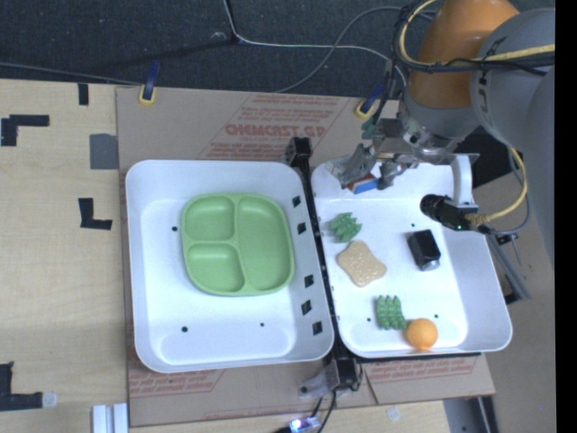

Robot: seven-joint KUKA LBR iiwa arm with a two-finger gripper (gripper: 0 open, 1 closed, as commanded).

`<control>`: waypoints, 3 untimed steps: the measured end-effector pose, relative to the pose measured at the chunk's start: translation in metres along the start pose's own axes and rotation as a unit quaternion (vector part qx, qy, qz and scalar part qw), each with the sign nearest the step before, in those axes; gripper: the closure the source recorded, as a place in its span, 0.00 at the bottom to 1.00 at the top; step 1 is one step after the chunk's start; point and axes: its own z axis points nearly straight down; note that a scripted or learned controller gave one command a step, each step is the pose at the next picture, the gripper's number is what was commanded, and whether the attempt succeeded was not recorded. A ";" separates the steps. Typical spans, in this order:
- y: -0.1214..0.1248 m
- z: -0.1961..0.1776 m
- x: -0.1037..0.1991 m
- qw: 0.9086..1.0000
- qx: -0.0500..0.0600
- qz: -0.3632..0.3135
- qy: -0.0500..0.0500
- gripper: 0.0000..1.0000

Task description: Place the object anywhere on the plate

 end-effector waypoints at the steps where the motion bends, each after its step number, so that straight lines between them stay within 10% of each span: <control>1: -0.003 0.008 0.052 1.000 0.000 0.000 0.000 1.00; 3: -0.029 0.012 0.155 1.000 0.000 -0.001 0.000 1.00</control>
